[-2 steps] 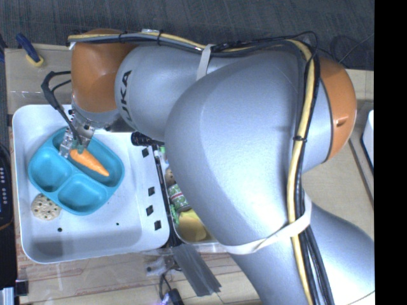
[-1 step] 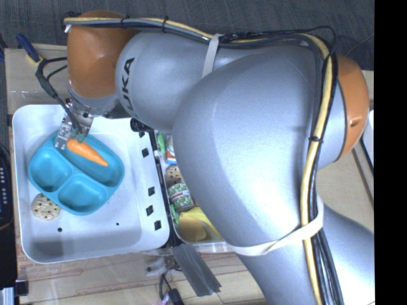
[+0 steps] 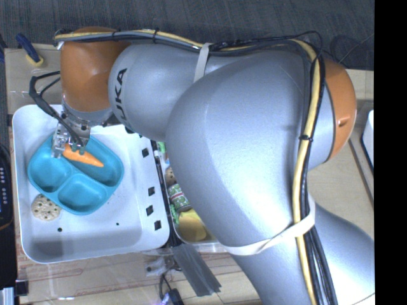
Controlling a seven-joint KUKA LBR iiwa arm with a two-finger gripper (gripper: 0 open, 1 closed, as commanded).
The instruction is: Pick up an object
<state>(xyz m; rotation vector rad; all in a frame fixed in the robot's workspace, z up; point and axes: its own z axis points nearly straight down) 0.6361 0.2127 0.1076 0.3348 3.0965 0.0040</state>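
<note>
A smooth, glossy grey arm with a rounded orange band is seen reaching across both bins from the right, with black and yellow cables strapped along its shell. Its gripper is positioned over the left bin, a shallow white plastic tray with rounded corners.

Near that bin's left edge a turquoise divided plate of shiny plastic is set, its compartments separated by low curved ridges. An orange carrot, tapered and smooth like a toy, is laid in the plate's upper compartment, its thick end under the gripper's metal tip. Whether the carrot is grasped or the gripper is released cannot be told, since the tip is small and partly hidden.

Beside the plate's lower left rim, on the bin floor, a round pale cracker dotted with holes is found.

The right bin is mostly covered by the arm; along its left edge a yellow rounded object and some green-printed packaging are glimpsed.
</note>
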